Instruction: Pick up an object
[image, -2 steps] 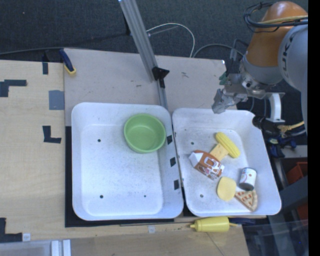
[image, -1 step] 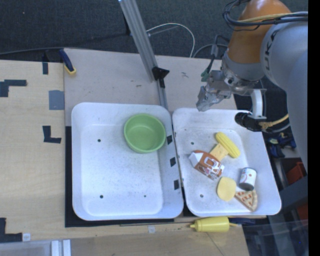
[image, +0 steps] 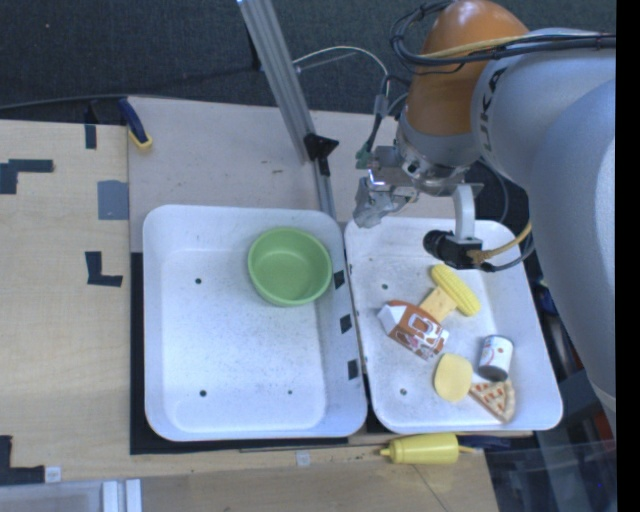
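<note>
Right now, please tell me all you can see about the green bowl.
The green bowl is round, plain light green, and looks like smooth plastic. It stands upright with its opening upward, and nothing shows inside it. It sits on the floor of the left bin, in the far right corner, close to the wall beside the right bin. Nothing else touches it.

A robotics lab: taped plywood bench (image: 60, 300), two white bins (image: 170, 330), toy food (image: 452, 290).
</note>
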